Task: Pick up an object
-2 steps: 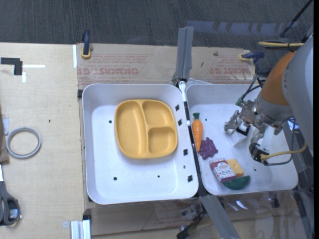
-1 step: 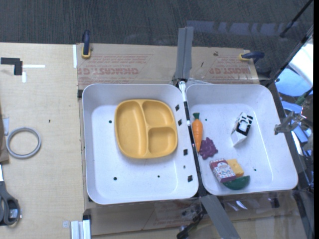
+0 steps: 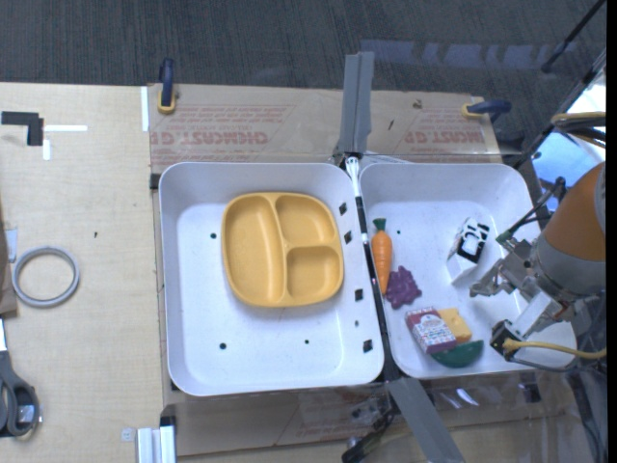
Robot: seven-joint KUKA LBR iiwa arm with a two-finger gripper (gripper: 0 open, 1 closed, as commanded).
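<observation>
From above, the pale wooden counter (image 3: 87,355) carries two shallow white plastic bins side by side. The left bin (image 3: 193,355) holds a yellow plastic plate with three compartments (image 3: 282,249), lying flat toward the upper middle of the bin floor.

The right bin (image 3: 424,201) holds the small objects. An orange toy carrot with a green top (image 3: 382,253) lies lengthwise just beside the bin's left wall. Directly below it, touching or nearly touching, sits a purple bunch of toy grapes (image 3: 402,285). Lower still, a small red-and-white printed box (image 3: 431,329) rests beside a yellow block (image 3: 457,325), and a dark green curved toy (image 3: 461,355) lies against their lower edge. A small black-and-white object (image 3: 471,241) sits apart from these, toward the upper right of the bin floor.

The grey arm with its orange band (image 3: 578,220) enters from the right, over the right bin's right side. Its claw (image 3: 492,283) hangs near the black-and-white object, just below and to the right of it; whether the claw is wide or narrow cannot be told from this angle, and nothing is seen between its tips.

On the counter's left side lie a grey ring of tape (image 3: 42,276) and a pair of scissors (image 3: 17,403).
</observation>
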